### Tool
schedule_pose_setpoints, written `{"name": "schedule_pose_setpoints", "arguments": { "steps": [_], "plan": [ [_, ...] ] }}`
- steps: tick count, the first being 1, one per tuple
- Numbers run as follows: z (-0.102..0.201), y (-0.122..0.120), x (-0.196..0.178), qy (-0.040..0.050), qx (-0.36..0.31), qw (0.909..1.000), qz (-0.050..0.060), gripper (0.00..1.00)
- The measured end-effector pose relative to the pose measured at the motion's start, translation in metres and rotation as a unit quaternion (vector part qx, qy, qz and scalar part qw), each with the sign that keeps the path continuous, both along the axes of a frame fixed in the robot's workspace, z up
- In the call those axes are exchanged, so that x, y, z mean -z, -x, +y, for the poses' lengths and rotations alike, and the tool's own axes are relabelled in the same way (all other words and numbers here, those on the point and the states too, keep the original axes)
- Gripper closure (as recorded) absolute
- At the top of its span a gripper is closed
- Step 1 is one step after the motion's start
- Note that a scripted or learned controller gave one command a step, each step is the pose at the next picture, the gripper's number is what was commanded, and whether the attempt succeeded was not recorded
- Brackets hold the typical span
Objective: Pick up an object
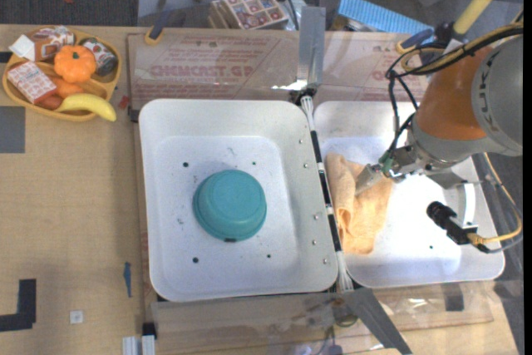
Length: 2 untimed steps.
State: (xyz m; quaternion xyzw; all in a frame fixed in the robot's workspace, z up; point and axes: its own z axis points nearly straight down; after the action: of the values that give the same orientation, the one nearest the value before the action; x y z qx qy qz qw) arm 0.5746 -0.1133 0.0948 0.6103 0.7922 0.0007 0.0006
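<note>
The right bin point(486, 262) has bare white floor across its near and right parts, while its left side is taken up by cloth lying against the divider between the bins; the left bin point(166, 137) holds a teal bowl point(230, 204) upside down near its middle, with open floor all around it; the orange cloth point(356, 204) is pale, soft and crumpled, stretched along the right bin's left wall; the gripper point(384, 170) sits at the cloth's upper right edge, touching or just above it; whether its jaws are open or closed cannot be told
</note>
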Motion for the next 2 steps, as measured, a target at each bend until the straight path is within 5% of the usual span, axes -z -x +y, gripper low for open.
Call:
{"name": "schedule_pose_setpoints", "arguments": {
  "steps": [1, 2],
  "plan": [
    [-0.0006, -0.0009, -0.0106, 0.0, 0.001, 1.0, -0.002, 1.0],
    [-0.0009, -0.0008, -0.0106, 0.0001, 0.001, 1.0, -0.002, 0.0]
  ]
}}
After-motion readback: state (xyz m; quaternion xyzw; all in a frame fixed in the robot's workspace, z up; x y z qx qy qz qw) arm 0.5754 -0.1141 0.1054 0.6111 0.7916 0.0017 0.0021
